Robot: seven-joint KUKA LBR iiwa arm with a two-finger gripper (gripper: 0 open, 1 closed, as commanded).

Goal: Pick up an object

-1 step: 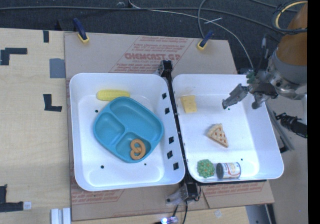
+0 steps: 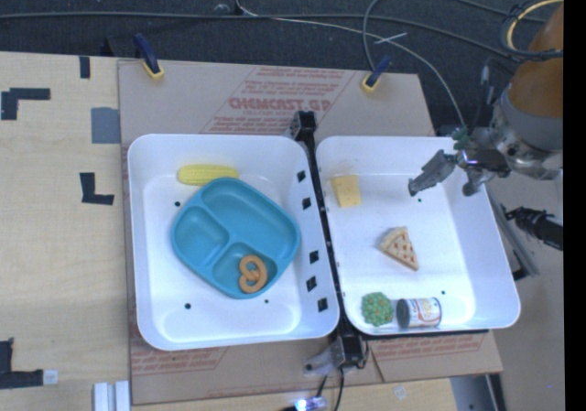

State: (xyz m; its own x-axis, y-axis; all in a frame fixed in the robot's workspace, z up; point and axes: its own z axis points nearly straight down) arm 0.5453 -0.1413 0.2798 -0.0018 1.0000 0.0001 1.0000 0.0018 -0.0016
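Note:
My gripper hangs over the upper right part of the right bin, open, with nothing between its fingers. Below and left of it lies a pizza slice in the middle of that bin. A yellow cheese block rests near the bin's upper left corner. A green broccoli piece and a small can lying on its side sit together along the bin's near edge.
The left bin holds a blue divided plate with a pretzel in one compartment, and a corn cob behind it. A black divider separates the bins. Cables run across the dark floor behind the bench.

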